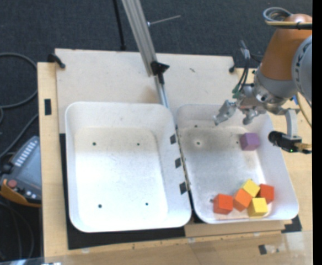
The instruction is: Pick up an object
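Two white bins on tabletop (111, 76). Landmark = right bin (205, 203). Purple block (250, 141) lies alone in its far half, near the far-right wall. Orange, red & yellow blocks (243, 199) huddle in its near-right corner, touching. Gripper (238, 114) hangs over the far edge, just beyond purple block, apart from it; jaws spread, nothing between them. Left bin (73, 148) alongside.

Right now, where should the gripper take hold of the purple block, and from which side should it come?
Grip the purple block across two opposite flat side faces, coming straight down from above. It sits alone on the right bin floor, apart from the orange and yellow blocks, so the fingers probably have room either side.
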Controlling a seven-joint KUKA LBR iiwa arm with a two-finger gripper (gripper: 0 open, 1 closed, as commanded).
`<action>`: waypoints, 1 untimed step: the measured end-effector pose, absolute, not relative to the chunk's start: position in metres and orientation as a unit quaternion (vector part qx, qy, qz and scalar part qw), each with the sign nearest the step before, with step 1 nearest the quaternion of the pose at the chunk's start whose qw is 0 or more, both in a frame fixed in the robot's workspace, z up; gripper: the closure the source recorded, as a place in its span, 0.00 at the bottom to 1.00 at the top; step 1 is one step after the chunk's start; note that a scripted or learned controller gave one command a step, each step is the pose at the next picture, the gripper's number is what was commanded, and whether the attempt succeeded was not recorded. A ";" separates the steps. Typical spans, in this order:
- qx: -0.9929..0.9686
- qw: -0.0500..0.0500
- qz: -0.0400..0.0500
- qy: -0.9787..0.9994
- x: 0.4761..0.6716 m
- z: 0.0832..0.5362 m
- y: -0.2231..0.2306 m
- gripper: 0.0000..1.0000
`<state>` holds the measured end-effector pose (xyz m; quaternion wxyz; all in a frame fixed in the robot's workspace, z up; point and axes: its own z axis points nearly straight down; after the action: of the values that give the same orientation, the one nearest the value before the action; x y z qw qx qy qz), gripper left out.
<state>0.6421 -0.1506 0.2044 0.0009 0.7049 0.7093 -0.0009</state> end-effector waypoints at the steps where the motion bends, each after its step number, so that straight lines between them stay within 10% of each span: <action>1: 0.709 -0.001 -0.003 0.705 0.538 0.160 -0.203 0.00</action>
<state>0.5381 -0.2032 0.1596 -0.0014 0.7093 0.7049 -0.0027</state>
